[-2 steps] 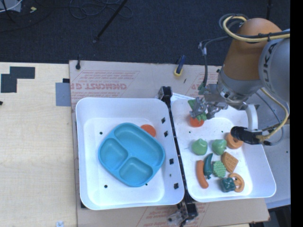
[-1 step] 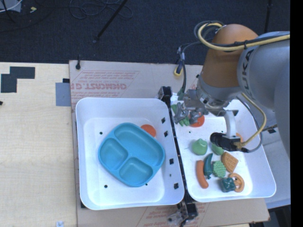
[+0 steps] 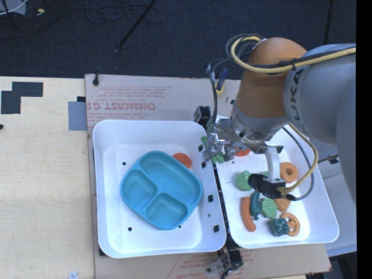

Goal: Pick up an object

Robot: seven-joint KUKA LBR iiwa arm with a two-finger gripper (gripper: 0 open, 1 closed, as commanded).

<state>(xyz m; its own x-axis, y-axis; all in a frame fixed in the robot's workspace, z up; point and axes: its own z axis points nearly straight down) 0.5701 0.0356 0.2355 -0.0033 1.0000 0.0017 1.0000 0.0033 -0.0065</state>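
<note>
My gripper (image 3: 216,148) hangs over the divider between the two bins, at the left edge of the right bin (image 3: 317,237). It is shut on a small green object (image 3: 211,153), which shows between and below the metal fingers. The grey arm with its orange band hides the back of the right bin. Loose in that bin lie a pale green lump (image 3: 244,180), an orange ring (image 3: 288,171), a red-orange sausage shape (image 3: 248,214), a textured green piece (image 3: 269,207), a teal piece (image 3: 279,227) and a red scrap (image 3: 242,152).
The left bin (image 3: 107,214) holds a blue divided plate (image 3: 161,189), with a small orange-red object (image 3: 182,159) at its far edge. A brown ring (image 3: 292,222) lies by the teal piece. Flat cardboard (image 3: 128,100) sits behind the bins.
</note>
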